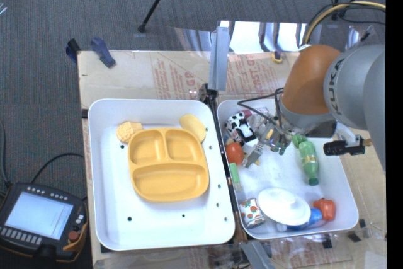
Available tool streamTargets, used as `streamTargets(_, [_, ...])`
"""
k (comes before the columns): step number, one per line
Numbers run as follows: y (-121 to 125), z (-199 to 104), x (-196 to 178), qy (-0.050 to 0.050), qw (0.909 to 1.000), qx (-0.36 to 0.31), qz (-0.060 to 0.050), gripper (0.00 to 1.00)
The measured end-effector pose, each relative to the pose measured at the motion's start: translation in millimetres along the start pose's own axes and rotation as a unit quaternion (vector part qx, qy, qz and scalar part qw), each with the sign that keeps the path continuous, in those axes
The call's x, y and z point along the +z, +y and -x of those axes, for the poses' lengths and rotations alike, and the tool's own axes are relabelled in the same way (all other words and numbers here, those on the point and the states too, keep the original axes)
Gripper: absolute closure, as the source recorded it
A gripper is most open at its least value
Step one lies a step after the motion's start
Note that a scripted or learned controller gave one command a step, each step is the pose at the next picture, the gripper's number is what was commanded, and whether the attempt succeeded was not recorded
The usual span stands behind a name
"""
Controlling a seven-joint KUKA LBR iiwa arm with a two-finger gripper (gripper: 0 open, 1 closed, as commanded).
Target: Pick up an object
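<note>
My gripper (267, 148) hangs low over the upper middle of the right bin (343, 183), its fingers spread open with nothing between them. One fingertip (252, 158) points down beside a red-orange ball (234, 152). A black-and-white cow toy (239, 128) lies just left of the gripper, and a green bottle (308, 162) lies to its right. Nearer the front sit a white lid-like dish (283, 205), a patterned can (252, 213) and a red toy (325, 208).
The left bin (107, 198) holds a yellow divided tray (168, 164), a yellow knobbly piece (128, 131) and a pale yellow oval (193, 126). A green stick (234, 174) lies along the right bin's left wall. A teach pendant (39, 220) sits off the bench at lower left.
</note>
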State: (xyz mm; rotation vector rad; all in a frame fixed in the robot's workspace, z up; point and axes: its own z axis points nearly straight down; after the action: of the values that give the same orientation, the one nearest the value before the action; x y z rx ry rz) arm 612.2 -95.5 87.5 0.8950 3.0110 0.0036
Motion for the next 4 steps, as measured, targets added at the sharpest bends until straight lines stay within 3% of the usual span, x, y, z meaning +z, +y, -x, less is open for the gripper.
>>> streamTargets(1, [-81.4, 61.2, -0.3, 0.000, 0.9999, 0.012, -0.001, 0.00])
streamTargets(2, [-107.6, 45.1, -0.6, 0.000, 0.9995, -0.031, -0.001, 0.00])
streamTargets(3, [-114.0, 30.4, -0.2, 0.000, 0.9994, -0.035, -0.001, 0.00])
streamTargets(4, [-111.3, 30.7, -10.4, 0.000, 0.9993, -0.037, 0.000, 1.00])
